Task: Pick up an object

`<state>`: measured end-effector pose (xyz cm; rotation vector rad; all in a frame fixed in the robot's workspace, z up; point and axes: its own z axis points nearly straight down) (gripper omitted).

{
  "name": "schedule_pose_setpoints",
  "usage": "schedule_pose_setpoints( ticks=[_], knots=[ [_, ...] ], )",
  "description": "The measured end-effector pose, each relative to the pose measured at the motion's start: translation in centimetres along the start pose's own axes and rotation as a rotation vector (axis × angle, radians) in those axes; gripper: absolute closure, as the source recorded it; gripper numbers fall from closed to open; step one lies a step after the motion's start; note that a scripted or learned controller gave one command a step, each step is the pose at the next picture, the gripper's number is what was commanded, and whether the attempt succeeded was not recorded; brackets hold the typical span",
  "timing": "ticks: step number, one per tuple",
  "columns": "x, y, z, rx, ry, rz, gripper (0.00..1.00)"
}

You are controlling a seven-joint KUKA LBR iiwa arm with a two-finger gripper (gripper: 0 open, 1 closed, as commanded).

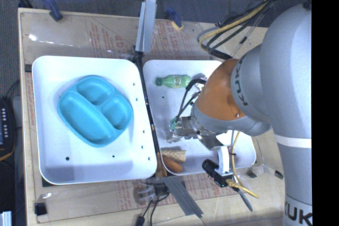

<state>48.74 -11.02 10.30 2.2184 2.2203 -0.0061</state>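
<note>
My gripper point(177, 132) hangs low in the right bin point(159, 108), near its middle, under the orange wrist band. A small green bottle point(174, 81) lies on its side at the bin's far end, apart from the gripper. An orange-brown, hot-dog-like piece point(174, 160) rests in the bin's near left corner, just below the gripper. The arm hides the right half of this bin. Something small and greenish sits at the fingertips; I cannot make out whether it is gripped.
The left bin point(47, 161) holds a blue divided tray point(95, 108) lying at a slant. A grey divider bar point(145, 24) stands between the bins at the far edge. The bulky arm point(286, 82) covers the bench's right side.
</note>
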Motion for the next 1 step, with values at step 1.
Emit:
schedule_pose_setpoints(
  ticks=[1],
  knots=[
    [-6.53,3.41,1.25,0.004,0.007,-0.005,1.0]
  ],
)
